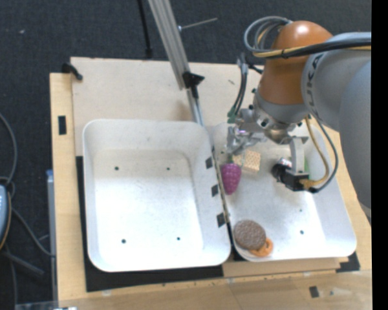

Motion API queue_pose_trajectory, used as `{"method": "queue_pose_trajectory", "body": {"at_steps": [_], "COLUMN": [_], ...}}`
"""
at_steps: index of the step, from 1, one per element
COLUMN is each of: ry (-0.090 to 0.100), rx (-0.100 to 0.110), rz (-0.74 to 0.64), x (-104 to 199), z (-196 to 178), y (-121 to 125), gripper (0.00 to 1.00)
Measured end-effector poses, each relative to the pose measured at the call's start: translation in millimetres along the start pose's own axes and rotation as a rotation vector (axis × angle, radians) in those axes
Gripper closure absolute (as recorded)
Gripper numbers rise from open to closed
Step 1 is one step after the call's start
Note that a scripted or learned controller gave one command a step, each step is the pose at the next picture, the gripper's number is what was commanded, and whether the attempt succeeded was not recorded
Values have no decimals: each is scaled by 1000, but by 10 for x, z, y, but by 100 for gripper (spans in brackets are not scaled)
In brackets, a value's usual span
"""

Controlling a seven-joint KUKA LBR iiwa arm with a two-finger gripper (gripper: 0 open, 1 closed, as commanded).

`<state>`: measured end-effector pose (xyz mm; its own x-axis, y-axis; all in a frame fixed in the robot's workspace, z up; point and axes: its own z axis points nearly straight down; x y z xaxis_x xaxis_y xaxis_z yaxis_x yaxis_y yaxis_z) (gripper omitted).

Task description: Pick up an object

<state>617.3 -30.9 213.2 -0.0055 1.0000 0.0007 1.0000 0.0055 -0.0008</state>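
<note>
With its grip state indeterminate, the end effector [240, 142] hung over the tan block [251, 161] beside the purple berry [230, 177], risking a deflected, failed grasp.

Bins [149, 192]: white plastic, smooth, faintly speckled. Worktop [126, 89]: pale matt board, wood-like. Mast [169, 31]: ribbed bare metal. Arm band [296, 63]: glossy orange. Floor [52, 18]: dark rough carpet. Purple fruit [230, 177]: bumpy.
</note>
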Motion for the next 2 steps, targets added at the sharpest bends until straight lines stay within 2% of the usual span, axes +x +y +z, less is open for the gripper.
{"method": "queue_pose_trajectory", "body": {"at_steps": [1,2], "ry": [2,0], "rx": [-1,0], "rz": [-1,-1], "x": [410,876], "z": [-152,-86], "y": [-264,-519], "gripper": [100,100]}}
